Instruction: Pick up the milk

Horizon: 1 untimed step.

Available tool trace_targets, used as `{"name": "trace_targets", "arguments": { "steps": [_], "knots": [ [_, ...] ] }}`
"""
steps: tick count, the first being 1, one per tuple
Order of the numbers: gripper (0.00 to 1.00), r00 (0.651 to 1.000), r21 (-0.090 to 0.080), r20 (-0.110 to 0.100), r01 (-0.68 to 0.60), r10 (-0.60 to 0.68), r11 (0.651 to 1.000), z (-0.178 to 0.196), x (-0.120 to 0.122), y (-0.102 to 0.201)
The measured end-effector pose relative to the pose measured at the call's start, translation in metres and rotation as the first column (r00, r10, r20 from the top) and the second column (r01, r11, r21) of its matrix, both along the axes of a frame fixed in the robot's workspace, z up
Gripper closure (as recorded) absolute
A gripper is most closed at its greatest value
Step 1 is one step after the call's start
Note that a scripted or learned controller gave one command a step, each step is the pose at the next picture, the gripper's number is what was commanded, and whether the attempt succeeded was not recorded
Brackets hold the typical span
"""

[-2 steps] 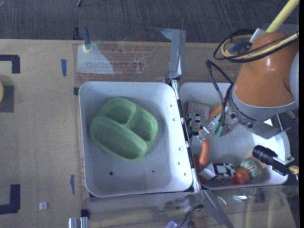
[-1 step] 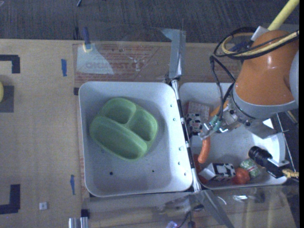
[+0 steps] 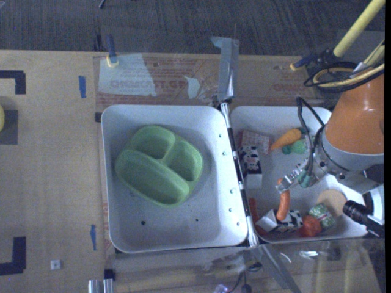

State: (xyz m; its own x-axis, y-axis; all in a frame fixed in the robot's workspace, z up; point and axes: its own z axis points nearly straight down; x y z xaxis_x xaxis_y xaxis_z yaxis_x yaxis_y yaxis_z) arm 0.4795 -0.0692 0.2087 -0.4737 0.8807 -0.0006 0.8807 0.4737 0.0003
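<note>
Wooden bench, left bin (image 3: 116,182) holding green tray (image 3: 160,163), right bin (image 3: 269,116) milk (image 3: 251,160), gripper (image 3: 295,179) state unclear

Two white bins (image 3: 122,224), one green divided plate (image 3: 160,163), two cow-patterned milk cartons (image 3: 252,159), one carrot (image 3: 286,139)

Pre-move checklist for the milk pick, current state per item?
1. Milk carton located: ok. It lies in the right bin, against the left wall, black-and-white cow print up.
2. Tool over the milk: not ok. It sits to the right of the carton, beside the hot dog.
3. Milk free of clutter: ok. White floor shows to its right; only the pink-and-white packet touches its upper end.
4. Tool carrying nothing: cannot tell. The fingertips are too small and cluttered to read.
5. Lookalike risk: not ok. A second cow-print item lies at the bin's lower edge.
6. Left bin involved: ok, it holds just the green tray.
</note>
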Motion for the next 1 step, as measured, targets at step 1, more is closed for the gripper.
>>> {"name": "trace_targets", "arguments": {
  "steps": [1],
  "knots": [
    [1.0,0.985,0.001,-0.001,-0.175,0.175,0.985,-0.0244,0.0,0.0603]
  ]
}}
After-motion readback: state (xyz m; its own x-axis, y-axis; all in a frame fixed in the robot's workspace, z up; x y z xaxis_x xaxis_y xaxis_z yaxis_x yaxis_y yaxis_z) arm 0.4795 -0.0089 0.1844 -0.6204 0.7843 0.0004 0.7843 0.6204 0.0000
